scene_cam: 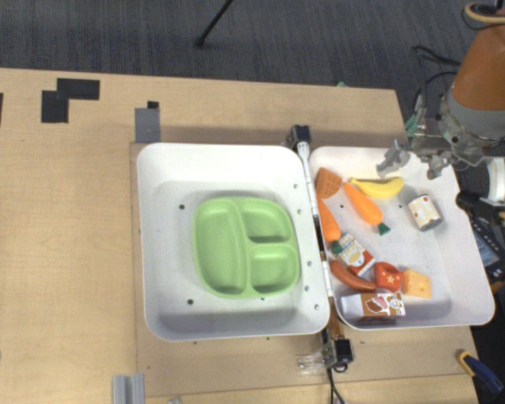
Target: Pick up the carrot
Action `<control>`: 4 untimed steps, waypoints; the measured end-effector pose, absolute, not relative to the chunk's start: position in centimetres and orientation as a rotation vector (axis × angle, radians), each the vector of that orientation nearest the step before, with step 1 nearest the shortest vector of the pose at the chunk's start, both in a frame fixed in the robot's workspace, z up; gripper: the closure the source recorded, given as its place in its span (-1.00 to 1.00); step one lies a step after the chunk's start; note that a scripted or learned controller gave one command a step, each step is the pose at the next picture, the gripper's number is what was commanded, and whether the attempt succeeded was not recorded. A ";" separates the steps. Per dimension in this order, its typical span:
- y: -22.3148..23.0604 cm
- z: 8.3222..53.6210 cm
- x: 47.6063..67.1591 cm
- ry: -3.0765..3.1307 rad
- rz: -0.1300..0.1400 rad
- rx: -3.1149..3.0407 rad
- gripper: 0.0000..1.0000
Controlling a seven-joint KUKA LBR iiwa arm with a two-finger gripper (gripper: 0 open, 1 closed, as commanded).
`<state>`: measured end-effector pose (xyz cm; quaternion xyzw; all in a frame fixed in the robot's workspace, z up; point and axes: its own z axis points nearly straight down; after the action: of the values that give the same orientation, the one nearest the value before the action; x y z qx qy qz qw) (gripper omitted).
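My tool [414, 154] is open and holds nothing, and the carrot [363, 203] lies at its eight o'clock, its long side running ten to four.

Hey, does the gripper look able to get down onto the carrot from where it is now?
Probably yes. The gripper hangs over the right bin, and the carrot lies uncovered below it. The banana touches its upper end, so a low grasp looks safer.

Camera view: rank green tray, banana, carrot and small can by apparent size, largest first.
1. Green tray, by far.
2. Carrot and banana: look about alike, so not ranked.
3. Small can.
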<state>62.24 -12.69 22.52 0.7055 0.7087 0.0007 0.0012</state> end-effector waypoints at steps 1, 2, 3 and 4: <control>-11.3 11.4 62.3 2.127 -0.004 2.317 -1.00; -13.9 8.5 63.1 1.743 0.002 2.613 -1.00; -11.3 8.5 60.5 1.232 0.002 2.891 -1.00; -11.3 9.7 60.6 1.240 0.005 2.885 1.00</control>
<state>60.62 -11.31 9.68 0.9188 0.3948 0.0016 0.0005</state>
